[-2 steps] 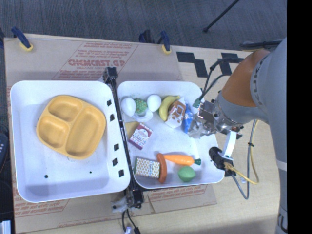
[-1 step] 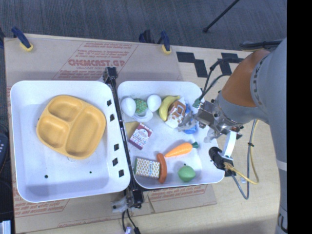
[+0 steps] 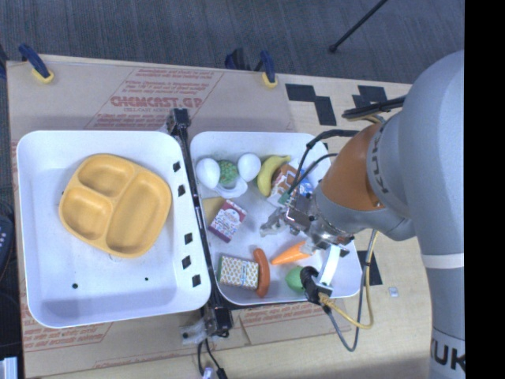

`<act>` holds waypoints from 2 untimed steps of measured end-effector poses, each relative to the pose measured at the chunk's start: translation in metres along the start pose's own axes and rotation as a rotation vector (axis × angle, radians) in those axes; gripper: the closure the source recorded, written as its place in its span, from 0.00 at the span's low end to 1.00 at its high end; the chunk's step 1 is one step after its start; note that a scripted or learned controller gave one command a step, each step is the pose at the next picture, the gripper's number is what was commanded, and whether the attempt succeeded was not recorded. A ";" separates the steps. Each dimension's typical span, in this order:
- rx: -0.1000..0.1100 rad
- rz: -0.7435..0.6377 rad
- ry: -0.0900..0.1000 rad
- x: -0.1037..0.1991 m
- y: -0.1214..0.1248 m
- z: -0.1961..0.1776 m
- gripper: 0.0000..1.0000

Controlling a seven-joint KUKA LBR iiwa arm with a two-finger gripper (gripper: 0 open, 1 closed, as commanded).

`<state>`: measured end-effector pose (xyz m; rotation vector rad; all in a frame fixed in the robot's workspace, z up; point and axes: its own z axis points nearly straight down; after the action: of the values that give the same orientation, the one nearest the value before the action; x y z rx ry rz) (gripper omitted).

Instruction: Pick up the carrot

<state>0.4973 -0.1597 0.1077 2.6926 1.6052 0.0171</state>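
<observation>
Carrot (image 3: 290,253) in right bin (image 3: 237,142), near right corner, tapered orange, beside sausage (image 3: 262,272) and green ball (image 3: 295,279). Gripper (image 3: 276,223) just above it; grip state unreadable. Left bin (image 3: 31,235) holds yellow divided plate (image 3: 115,204).

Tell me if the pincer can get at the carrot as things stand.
Probably yes. The carrot lies in the right bin just under the pincer, with nothing on top of it. The sausage and a green item lie close beside it, so clearance looks tight.
</observation>
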 end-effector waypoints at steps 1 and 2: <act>0.018 -0.442 -0.001 0.019 -0.034 0.016 0.00; 0.019 -0.446 -0.001 0.019 -0.034 0.006 1.00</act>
<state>0.4763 -0.1270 0.1011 2.2813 2.1698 -0.0024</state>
